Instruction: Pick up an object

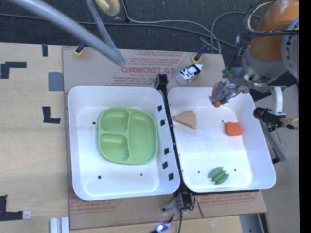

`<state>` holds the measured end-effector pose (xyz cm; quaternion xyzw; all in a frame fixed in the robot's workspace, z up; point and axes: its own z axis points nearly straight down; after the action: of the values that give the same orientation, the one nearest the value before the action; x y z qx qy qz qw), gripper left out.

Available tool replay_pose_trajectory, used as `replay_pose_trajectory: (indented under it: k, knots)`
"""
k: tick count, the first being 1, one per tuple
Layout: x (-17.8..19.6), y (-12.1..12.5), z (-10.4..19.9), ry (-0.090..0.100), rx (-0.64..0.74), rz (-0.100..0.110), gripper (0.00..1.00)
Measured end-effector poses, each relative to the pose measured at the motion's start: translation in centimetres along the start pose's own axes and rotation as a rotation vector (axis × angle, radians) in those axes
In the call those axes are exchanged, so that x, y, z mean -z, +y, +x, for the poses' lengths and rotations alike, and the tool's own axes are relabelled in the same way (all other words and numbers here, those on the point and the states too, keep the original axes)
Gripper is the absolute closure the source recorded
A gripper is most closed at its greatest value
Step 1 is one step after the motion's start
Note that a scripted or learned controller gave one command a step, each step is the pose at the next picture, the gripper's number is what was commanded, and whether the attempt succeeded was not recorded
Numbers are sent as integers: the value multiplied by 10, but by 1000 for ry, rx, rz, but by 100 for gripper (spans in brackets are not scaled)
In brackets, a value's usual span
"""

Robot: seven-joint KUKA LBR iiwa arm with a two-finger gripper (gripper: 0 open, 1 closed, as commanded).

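the gripper (217, 100), grip state unreadable, should drop squarely onto the orange block (233, 128) just below-right before closing.

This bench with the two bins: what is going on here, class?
A robot arm reaches in from the right, its gripper over the far edge of the right bin. In that bin lie a tan wedge, an orange block and a green pod, all apart from the gripper. The left bin holds a green tray. Nothing looks picked up yet.
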<state>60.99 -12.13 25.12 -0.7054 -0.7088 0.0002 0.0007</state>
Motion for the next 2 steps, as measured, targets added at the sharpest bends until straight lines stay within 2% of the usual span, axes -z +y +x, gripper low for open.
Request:
replay_pose_trajectory:
  k: [1,2]
  knots:
    - [-12,5,59,0,1,1,100]
    - [-9,2,105,0,1,0,100]
